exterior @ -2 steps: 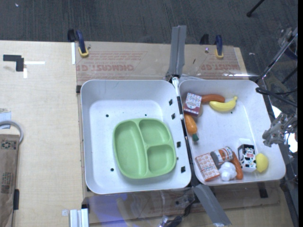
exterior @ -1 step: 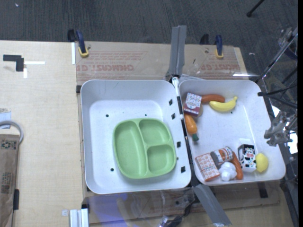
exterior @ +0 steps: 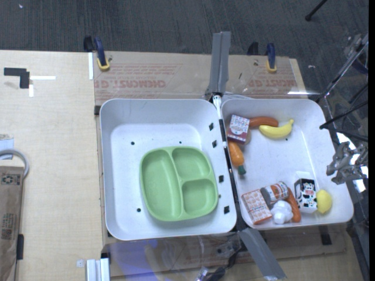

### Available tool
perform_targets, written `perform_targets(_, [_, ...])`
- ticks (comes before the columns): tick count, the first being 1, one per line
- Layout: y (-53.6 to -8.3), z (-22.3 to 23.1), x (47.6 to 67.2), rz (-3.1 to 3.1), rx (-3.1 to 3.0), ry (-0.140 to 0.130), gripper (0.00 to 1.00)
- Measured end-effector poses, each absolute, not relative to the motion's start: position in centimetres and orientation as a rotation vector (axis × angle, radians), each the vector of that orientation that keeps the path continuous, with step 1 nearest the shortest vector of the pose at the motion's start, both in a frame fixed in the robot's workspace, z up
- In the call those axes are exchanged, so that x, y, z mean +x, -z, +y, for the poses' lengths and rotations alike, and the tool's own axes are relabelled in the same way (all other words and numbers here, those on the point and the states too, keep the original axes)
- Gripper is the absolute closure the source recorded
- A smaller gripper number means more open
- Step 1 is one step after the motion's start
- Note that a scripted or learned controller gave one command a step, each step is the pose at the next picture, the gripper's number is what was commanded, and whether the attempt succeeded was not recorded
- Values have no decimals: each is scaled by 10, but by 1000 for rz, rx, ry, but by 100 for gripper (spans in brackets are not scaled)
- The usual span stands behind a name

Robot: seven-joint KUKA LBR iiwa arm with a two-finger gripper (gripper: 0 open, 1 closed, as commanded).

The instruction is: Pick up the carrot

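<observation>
Pincer (exterior: pixel 347 165) at right bin (exterior: pixel 310 107) edge, grip state unclear; carrot (exterior: pixel 236 156) well apart.

We see a pale wooden bench (exterior: pixel 47 157) beneath a brown cardboard sheet (exterior: pixel 152 78). Behind the sheet lies dark grey carpet (exterior: pixel 146 10); two blue clamps (exterior: pixel 101 54) pin the sheet's far edge, and left of it sits black tape (exterior: pixel 17 75)

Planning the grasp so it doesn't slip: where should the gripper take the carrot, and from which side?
Probably the carrot's thick orange middle, from above, fingers closing across its width. It lies flat along the right bin's left wall, green stem toward the camera, red-and-white carton at its far end, so wall-side room looks tight.
</observation>
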State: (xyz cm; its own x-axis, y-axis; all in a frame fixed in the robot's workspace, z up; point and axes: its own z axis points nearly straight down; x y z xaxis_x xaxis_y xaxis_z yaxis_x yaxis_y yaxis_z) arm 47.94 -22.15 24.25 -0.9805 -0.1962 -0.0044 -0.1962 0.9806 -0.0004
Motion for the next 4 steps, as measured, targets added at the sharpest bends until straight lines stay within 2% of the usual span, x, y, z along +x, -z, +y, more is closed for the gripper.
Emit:
perform_targets(1, [-213,-221,503,3047,-752,-3,100])
perform_targets(2, [-232,-221,490,2887,-1227,0,100])
perform_targets(3, [-226,-178,495,2661,-1663,-3,100])
perform_targets(4, [-244,-206,480,2574,-1793,1,100])
